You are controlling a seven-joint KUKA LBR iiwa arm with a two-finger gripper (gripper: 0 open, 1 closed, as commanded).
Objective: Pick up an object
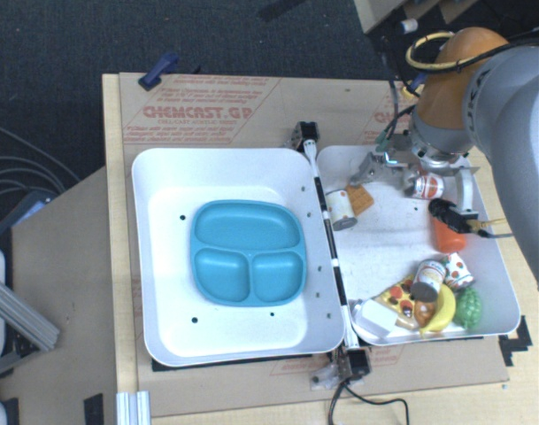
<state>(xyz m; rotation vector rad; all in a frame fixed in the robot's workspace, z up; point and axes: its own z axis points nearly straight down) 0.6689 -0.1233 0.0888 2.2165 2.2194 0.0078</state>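
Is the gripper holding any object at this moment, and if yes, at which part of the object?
It cannot be told. The gripper is low in the right bin, beside a small can, but the wrist covers the contact.

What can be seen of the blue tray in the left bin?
The blue tray is a light blue, smooth, plastic-looking plate with rounded corners and three compartments: one wide one at the far side and two smaller ones at the near side. It lies flat, right side up, roughly in the middle of the left bin, resting on its white floor. Nothing lies in it or touches it.

Claw (426, 182) hangs over the right bin (388, 224) beside a small can (340, 208).
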